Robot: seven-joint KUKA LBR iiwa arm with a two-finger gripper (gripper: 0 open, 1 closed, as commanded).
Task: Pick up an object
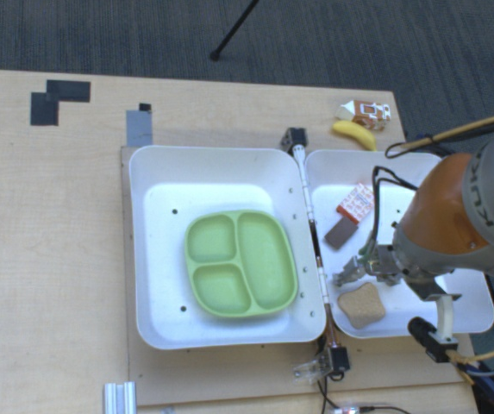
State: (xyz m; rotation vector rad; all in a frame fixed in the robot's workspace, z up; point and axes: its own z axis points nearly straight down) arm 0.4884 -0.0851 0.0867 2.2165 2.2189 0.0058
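We see the end effector (356,272) low in the lower-right bin (479,317), above the sponge (361,304); grip state indeterminate, nothing lifted.

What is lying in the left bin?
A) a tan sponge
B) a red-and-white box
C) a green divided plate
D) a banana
C: the green divided plate lies in the left bin; the sponge and box are in the right bin, and the banana is on the bench.
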